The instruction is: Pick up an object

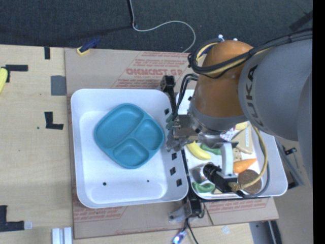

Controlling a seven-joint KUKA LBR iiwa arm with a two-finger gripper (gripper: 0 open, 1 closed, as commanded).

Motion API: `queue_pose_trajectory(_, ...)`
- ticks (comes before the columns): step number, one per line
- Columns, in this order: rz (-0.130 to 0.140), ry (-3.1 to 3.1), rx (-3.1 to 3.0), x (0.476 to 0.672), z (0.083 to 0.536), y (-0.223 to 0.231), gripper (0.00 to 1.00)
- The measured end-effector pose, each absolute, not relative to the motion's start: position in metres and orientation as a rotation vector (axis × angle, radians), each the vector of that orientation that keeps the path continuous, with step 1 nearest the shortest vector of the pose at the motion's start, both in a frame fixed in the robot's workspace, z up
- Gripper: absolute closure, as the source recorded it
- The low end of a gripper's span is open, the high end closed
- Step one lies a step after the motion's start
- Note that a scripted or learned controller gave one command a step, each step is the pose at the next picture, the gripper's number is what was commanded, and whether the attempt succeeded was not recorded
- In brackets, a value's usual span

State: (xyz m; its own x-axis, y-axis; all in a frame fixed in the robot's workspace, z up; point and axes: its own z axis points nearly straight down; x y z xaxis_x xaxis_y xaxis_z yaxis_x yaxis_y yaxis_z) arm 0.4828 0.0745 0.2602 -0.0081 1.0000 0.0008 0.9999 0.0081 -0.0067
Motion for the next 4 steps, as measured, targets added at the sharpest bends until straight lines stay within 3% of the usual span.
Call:
queue_pose_trajectory(1, -0.015, -2.237, -2.211, 0.484, 0.387, 0.152, 1.0)
queue_pose_trajectory(2, 0.007, -2.224, -2.218, 0.483, 0.39, 0.148, 1.0)
queue_pose_trajectory(4, 0.015, -2.225, -2.217, 0.484, 0.408, 0.148, 1.0)
